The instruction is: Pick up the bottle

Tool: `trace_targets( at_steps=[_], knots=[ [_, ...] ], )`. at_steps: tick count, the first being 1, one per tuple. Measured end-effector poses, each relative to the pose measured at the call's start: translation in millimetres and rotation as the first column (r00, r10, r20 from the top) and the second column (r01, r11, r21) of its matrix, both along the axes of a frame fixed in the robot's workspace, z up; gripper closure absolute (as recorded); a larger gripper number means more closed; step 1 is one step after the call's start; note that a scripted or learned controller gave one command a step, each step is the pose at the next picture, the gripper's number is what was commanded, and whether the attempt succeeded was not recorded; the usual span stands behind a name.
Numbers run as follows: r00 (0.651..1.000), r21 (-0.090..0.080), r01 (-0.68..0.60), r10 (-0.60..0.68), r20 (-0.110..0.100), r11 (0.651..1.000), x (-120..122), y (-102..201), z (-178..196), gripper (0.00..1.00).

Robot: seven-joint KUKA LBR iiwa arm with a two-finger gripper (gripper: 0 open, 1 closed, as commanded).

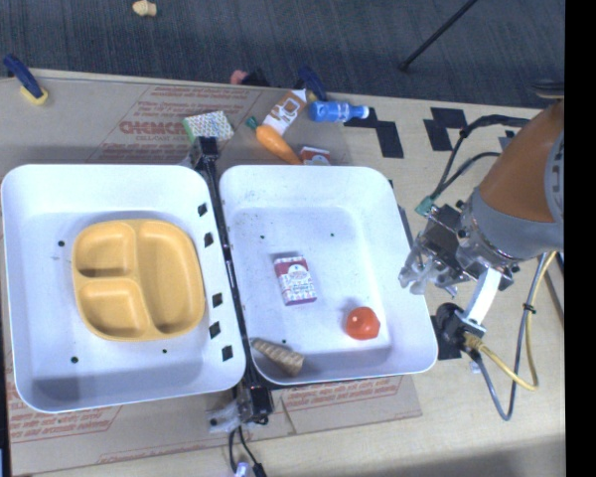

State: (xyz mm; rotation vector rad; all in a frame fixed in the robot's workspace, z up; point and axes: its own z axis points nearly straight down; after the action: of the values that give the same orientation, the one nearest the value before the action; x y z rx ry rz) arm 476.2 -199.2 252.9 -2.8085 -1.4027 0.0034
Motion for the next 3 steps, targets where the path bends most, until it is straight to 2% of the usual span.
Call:
trace_targets(
  at_steps=[1,2,3],
  knots=[
    [0.965,0.001,0.261,-0.261,-0.002,0.965,0,4,-10,1.0],
    [0.841,-0.001,0.542,-0.542,-0.002,0.841,0,24,-3,1.0],
    [0.78,-0.001,0.626,-0.626,-0.006,0.78,-1,15,-27,1.0]
  ],
)
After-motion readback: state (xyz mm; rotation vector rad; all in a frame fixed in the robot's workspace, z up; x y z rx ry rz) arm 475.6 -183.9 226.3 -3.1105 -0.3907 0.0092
